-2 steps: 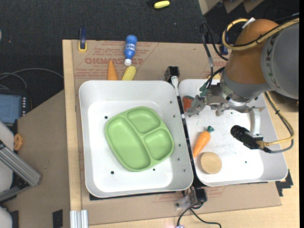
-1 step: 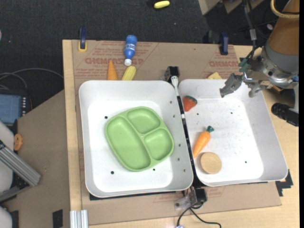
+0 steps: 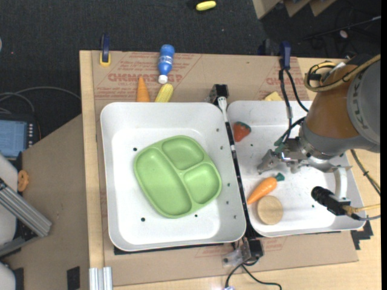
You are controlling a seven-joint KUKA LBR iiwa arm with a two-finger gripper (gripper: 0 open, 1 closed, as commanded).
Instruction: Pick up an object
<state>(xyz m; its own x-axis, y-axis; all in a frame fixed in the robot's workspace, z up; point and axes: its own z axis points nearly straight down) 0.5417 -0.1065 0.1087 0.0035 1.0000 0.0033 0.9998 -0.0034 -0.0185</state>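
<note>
Three small objects lie in the right bin [image 3: 302, 219], at the right of the frame. A toy carrot [image 3: 264, 189] with a green top lies tilted near the bin's left wall. Its leafy end points up and right, toward the hand [image 3: 270, 161]. Just below the carrot, close to the lower edge of the bin, sits a round tan disc [image 3: 269, 210]. A red strawberry [image 3: 241, 131] rests in the upper left corner of the same bin, well apart from the other two.

The hand hovers low over the middle of the right bin, just above the carrot's green top. I cannot tell whether it touches the carrot, nor whether it is open or closed. Nothing is visibly held. The arm [image 3: 329, 110], with its orange band, reaches in from the right edge of the frame.

The left bin [image 3: 121, 138], in the centre of the frame, holds a green divided plate [image 3: 177, 175] with three compartments.

On the surface [image 3: 242, 71] above the left bin stand or lie a blue and white bottle [image 3: 165, 62], an orange cone-shaped piece [image 3: 142, 89] and a yellow piece [image 3: 164, 92], close together. A yellow object [image 3: 206, 5] lies on the dark floor at the top of the frame.
</note>
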